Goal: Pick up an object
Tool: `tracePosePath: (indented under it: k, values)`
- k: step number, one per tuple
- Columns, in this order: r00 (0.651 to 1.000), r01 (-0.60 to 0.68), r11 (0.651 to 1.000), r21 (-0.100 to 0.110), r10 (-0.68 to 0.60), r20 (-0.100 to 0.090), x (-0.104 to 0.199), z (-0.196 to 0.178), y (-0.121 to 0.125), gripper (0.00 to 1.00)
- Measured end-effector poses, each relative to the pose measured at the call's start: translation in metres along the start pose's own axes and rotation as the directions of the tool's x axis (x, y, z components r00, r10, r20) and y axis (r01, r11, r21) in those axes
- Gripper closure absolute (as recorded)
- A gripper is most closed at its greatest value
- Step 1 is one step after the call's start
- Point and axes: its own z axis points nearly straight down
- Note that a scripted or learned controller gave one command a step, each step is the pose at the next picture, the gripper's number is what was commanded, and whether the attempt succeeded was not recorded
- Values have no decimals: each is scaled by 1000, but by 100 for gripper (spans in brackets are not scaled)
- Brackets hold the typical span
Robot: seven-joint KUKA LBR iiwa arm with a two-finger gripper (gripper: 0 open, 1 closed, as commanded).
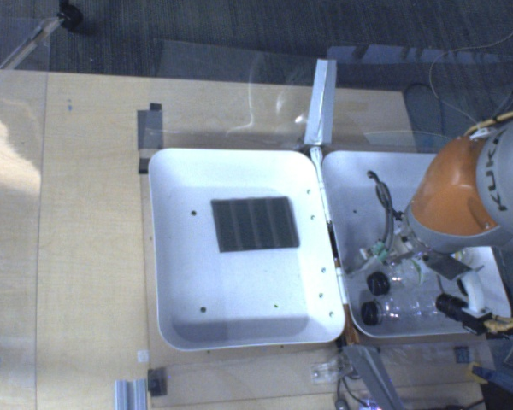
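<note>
The pale wooden bench (68,272) is cut off at the view's left and front edges. A clear sheet over its left part shows mostly as glare. Two shallow white bins stand on the bench side by side.

The left white bin (167,229) is seen whole and carries one thing, a dark grey ribbed rectangular mat (255,224). It lies flat at the bin's middle, apart from every wall. Two small black blocks (154,118) sit on the bench, one by this bin's back left corner and one by its front left corner. One grey metal strip (322,101) runs back from the gap between the bins' rear corners.

The right white bin (359,173) is partly hidden, its right side covered by the arm. Near its back left a thin dark bent wire (381,196) lies on the floor, its near end lost in clutter. Towards the front left corner two black round caps (377,284) lie one in front of the other. Just beside them is a jumble of clear plastic pieces (403,304), too glassy to outline or count. A small green bit (378,250) lies just behind the caps, its shape unclear.

The gripper (400,253) sits low over this clutter, near the bin's middle, and is largely hidden under the wrist. I cannot tell whether it is open or closed, or whether it has hold of anything. The grey arm with its orange band (449,195) is cut off at the right.
</note>
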Motion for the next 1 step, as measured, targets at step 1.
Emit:
tracePosePath:
  k: [1]
  values:
    - [999, -44, 999, 10, 44, -3, -40, -17, 72, 0]
